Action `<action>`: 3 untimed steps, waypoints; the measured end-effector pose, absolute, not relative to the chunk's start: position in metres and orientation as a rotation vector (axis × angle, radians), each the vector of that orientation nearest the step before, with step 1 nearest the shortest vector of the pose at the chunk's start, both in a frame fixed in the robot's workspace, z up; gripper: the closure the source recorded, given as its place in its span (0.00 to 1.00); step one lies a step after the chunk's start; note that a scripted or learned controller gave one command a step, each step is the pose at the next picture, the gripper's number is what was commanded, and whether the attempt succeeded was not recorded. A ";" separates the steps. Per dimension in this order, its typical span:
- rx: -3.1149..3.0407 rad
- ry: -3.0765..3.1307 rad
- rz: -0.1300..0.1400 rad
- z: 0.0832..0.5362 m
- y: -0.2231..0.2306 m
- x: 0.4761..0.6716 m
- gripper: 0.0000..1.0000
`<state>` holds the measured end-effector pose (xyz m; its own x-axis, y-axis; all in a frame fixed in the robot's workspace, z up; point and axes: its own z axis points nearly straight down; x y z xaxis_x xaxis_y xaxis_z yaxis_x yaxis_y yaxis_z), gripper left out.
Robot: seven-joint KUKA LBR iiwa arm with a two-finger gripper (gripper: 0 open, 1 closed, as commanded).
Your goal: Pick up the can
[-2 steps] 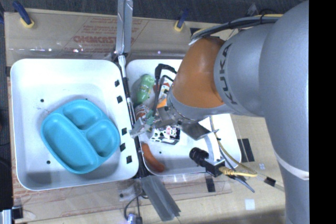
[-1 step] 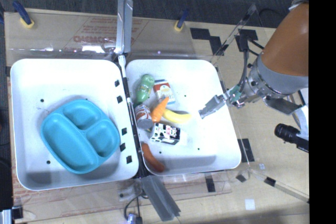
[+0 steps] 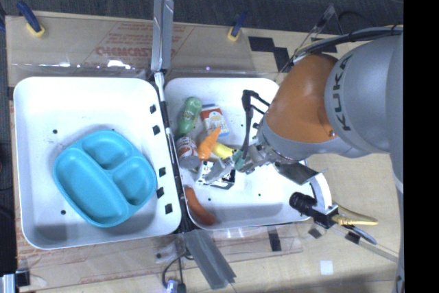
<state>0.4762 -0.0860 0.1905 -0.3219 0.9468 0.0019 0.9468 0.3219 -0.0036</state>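
Just left of the end effector (image 3: pixel 221 173), the can (image 3: pixel 185 147)

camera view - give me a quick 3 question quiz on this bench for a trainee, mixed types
1. True or false: the blue divided tray lies in the right bin.
2. Which bin is the gripper over? A) left bin B) right bin
3. Fill in: the green bottle lies close to the ____ between the bins.

Key: 1 false, it is in the left bin. 2 B. 3 divider.
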 end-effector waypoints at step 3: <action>-1.889 -2.512 -0.001 0.336 -0.172 0.477 0.00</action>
